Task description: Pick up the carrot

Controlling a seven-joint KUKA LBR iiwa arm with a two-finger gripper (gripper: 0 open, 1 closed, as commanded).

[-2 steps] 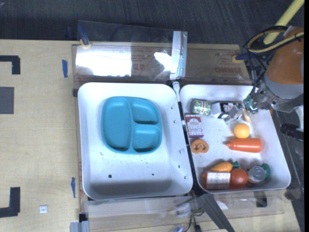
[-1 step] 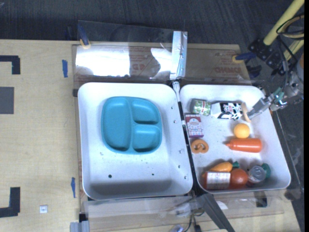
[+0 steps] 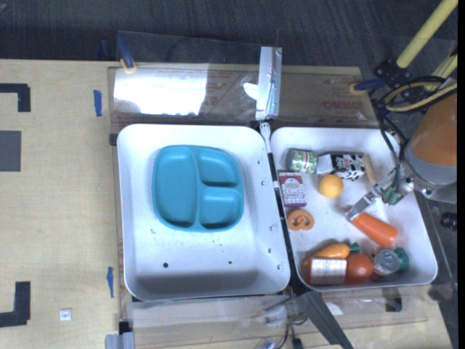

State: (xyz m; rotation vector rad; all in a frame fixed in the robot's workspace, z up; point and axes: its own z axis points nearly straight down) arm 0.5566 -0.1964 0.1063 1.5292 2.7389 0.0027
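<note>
Left bin [image 3: 138, 195]: sits at centre frame and carries a blue divided plate [image 3: 197, 187], three compartments, lying flat toward the bin's upper half.
Right bin [image 3: 425, 257]: right of frame, and it's crowded in there!
Carrot [image 3: 375, 229]: orange, lying at a slant in the right half of the right bin, thick end toward lower right.
Gripper [image 3: 372, 201]: reaching in from the right edge, its tip down just at the carrot's upper left end; whether it's spread or pinched, I cannot tell from here.
Top row of right bin: a green can [image 3: 301, 161], a black-and-white toy [image 3: 349, 165], a small orange ball [image 3: 330, 186] just below them.
Left side of right bin: a red packet [image 3: 293, 190], with a glazed doughnut [image 3: 300, 221] below it.
Bottom row of right bin: a tin can [image 3: 327, 269] on its side, a red tomato [image 3: 358, 267] touching it, a grey-green round item [image 3: 390, 261] to the right.
Surface [image 3: 51, 195]: pale wood, with black corner marks at the left of frame.
</note>
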